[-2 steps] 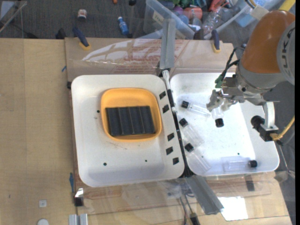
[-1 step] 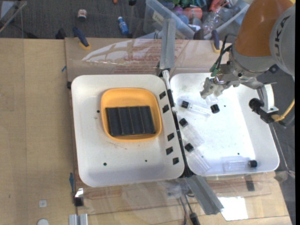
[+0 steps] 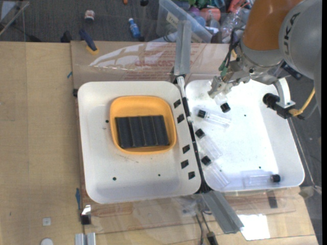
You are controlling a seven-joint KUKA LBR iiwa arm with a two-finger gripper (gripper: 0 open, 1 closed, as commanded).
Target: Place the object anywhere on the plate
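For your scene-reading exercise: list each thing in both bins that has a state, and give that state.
Plate: upright in the left bin, loaded.
Black block: flat on the plate.
Tube with black cap: lying on its side, right bin.
Second tube: lying on its side near the front rim.
Gripper: low over the right bin's back edge.

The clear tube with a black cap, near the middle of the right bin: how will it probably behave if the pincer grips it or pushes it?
The clear tube lies on its side and looks round, so a push would probably roll it across the right bin. Its see-through, glossy body suggests smooth plastic, likely slippery between fingers. It looks small and thin, so probably light and stiff.
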